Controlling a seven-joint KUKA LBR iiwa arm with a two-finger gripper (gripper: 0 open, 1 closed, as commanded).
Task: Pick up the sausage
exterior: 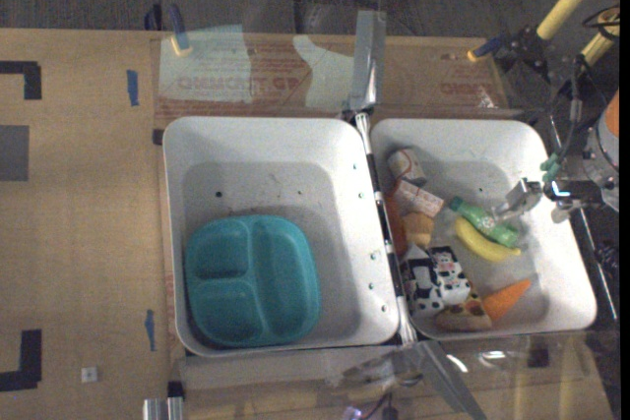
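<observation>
Camera view: gripper (520,199) low in right bin (566,305), just beside green bottle (484,219).
Sausage (393,210) reddish-brown, lying along that bin's left wall, partly covered by pink block (424,201) and a tan lump too blurred to name. Well apart from gripper, with bottle and banana (484,242) between. Released or clenched: cannot tell, tip small and blurred against white floor. Arm cut off at right edge. Teal divided plate (252,280) in left bin (187,152).
</observation>
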